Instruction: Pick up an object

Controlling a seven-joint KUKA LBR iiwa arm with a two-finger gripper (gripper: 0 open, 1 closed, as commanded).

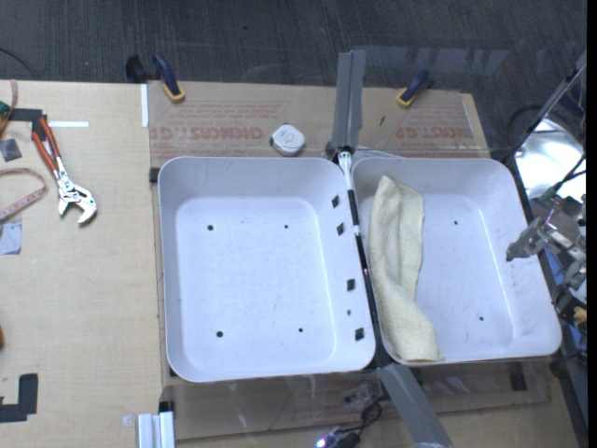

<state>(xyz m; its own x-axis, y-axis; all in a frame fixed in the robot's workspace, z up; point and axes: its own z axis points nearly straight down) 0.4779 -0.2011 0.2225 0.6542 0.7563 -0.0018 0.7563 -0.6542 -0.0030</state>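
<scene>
Risk lay in the towel (401,269), draped limp along the right bin's (485,180) left wall: the claw (539,236), its opening indiscernible at the far rim, could pinch only a fold and slip.

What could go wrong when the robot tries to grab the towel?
1. The towel lies pressed along the left wall of the right bin, so the hand might bump that wall when it reaches in.
2. The towel is soft and long, so a pinch may catch only a fold and it could slip out.
3. The hand sits at the far right rim, apart from the towel, so it must cross the whole bin and could miss.
</scene>
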